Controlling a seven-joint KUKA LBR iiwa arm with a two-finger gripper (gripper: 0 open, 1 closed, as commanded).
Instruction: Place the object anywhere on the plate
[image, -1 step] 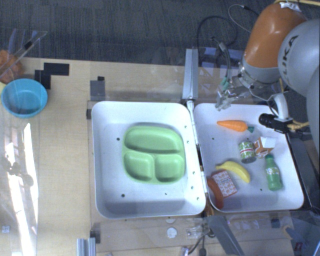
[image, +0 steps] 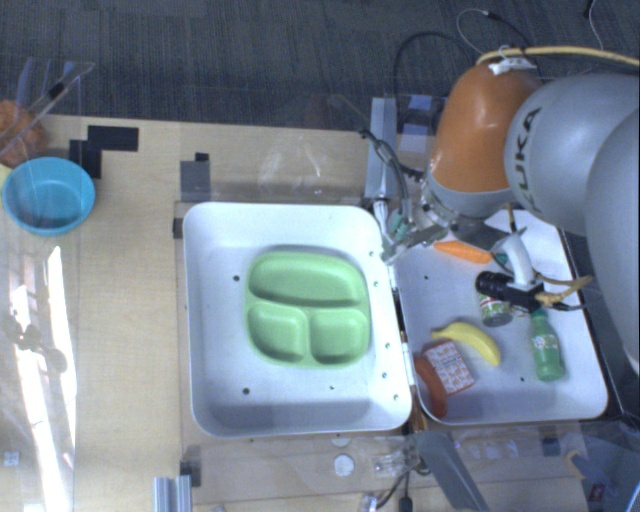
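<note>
At the far left of the pale wooden table (image: 120, 350) stands a blue bowl (image: 48, 195), well apart from both bins. Next comes the left white bin (image: 215, 380), and in its middle lies the green plate (image: 308, 305), flat, with three compartments: one long one on the far side and two smaller ones nearer the camera. Over the seam between the two bins, at their far corners, hangs the tool (image: 405, 238) – whether it is wide or narrow I cannot tell, since the wrist and cables crowd that spot, and nothing can be made out in its grasp. Just to its right, in the far part of the right white bin (image: 520, 400), lies an orange carrot (image: 462, 252), lengthwise across the bin and close beside the tool; whether they touch cannot be told. Nearer the camera in the same bin lies a red-brown packet (image: 450, 368) at the left wall, with a yellow banana (image: 472, 340) just beside it – its curve runs toward the bin's middle. Further right a small green bottle (image: 546, 347) lies on the bin floor. Above all this, the grey arm (image: 580, 150) with its orange band reaches in from the right.
</note>
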